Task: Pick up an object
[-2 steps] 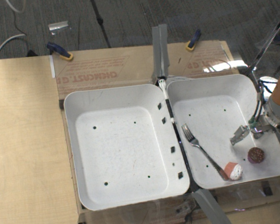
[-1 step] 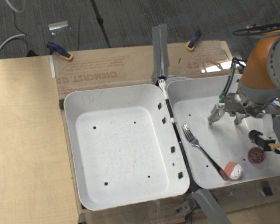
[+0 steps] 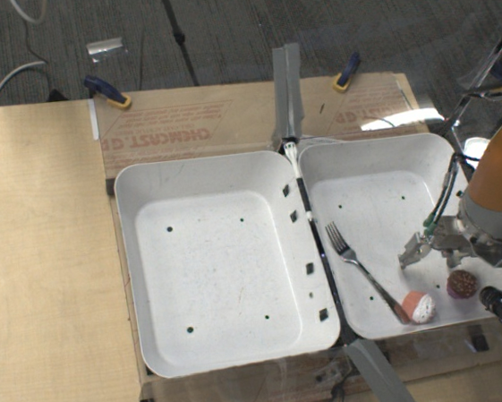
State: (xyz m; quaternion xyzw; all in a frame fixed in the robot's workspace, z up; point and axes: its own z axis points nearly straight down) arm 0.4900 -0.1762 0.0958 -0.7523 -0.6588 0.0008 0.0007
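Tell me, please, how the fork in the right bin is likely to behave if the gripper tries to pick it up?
The fork looks like thin metal, so probably stiff, not floppy. It lies flat on the right bin's smooth floor, so fingers may slide off it or push it along. Its handle end sits against a pink and white ball, which would likely roll if the fork shifts.

The arm [image 3: 501, 181] is cut off by the right edge. The pincer [image 3: 416, 249] is small and blurred. The right bin's [image 3: 364, 169] far-right rim is hidden behind the arm.
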